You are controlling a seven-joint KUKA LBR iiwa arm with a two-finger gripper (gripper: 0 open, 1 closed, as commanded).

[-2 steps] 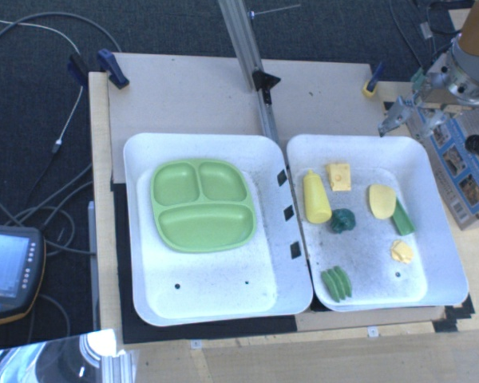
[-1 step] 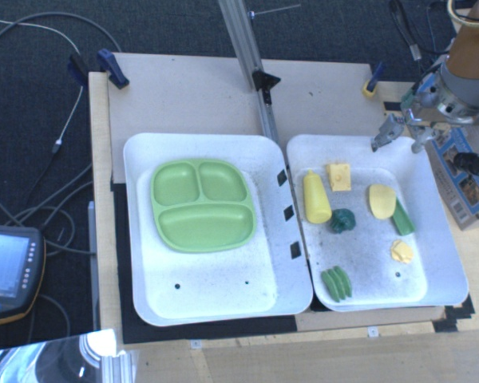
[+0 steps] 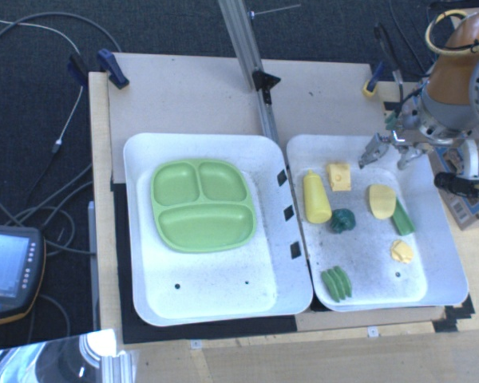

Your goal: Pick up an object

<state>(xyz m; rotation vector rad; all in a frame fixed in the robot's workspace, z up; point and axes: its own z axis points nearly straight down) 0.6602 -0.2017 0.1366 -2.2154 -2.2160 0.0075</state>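
Observation:
The right bin point(image 3: 431, 286) holds several small toy foods: a yellow cylinder point(image 3: 315, 198), a yellow cube point(image 3: 339, 176), a dark green round piece point(image 3: 342, 220), a pale yellow lump point(image 3: 382, 201) with a green stick point(image 3: 402, 219) beside it, a small yellow piece point(image 3: 401, 251) and a green ridged piece point(image 3: 336, 282). My gripper point(image 3: 391, 154) hovers over the bin's far right corner, fingers spread apart and nothing between them. It stands above and right of the yellow cube.
The left bin point(image 3: 144, 294) bears a green three-compartment plate point(image 3: 202, 206). A metal pole point(image 3: 243, 38) slants up behind the bins. Clamps sit at the bench's far corners, and cables lie on the dark floor to the left.

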